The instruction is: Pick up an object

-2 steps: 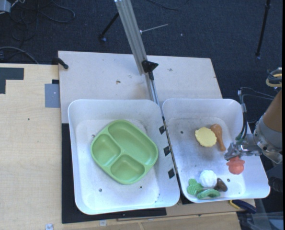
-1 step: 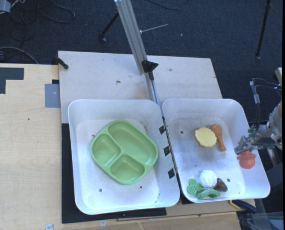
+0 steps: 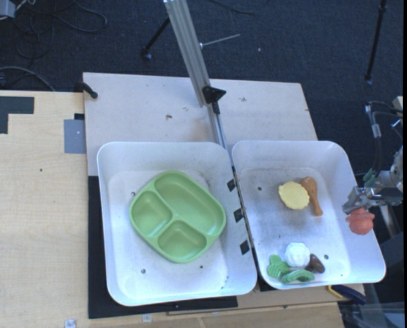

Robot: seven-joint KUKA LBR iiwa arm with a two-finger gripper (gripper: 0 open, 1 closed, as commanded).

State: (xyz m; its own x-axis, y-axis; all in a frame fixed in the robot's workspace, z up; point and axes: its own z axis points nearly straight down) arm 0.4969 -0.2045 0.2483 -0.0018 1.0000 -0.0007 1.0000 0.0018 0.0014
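Bench (image 3: pixel 189 108) carries two white bins side by side. Left bin (image 3: pixel 121 265) holds a green divided plate (image 3: pixel 178 215), tilted a bit in plan, nothing on it. Right bin (image 3: pixel 333 166) holds the small stuff: yellow round piece (image 3: pixel 294 195) mid-bin with an orange-brown drumstick-shaped piece (image 3: pixel 312 194) touching its right side, long axis running far-to-near with a slight lean right. At the near edge sit a white ball (image 3: pixel 297 254), a green curly thing (image 3: pixel 285 270) just below it and a small dark brown bit (image 3: pixel 316 264) to its right, all clustered.

Gripper (image 3: pixel 364 201) is at the right rim of the right bin, arm mostly out of frame. A red lump (image 3: pixel 360 222) hangs right under it, at or just outside the rim. Looks like it sits at the fingertips, but too blurred to confirm it is between them, so grasp and finger opening: cannot tell.

Key relation: if the red lump is the target, it is directly beneath the gripper, so a straight lift. Otherwise the nearest pick is the drumstick, left of the gripper, near it. I'd close across its short side.
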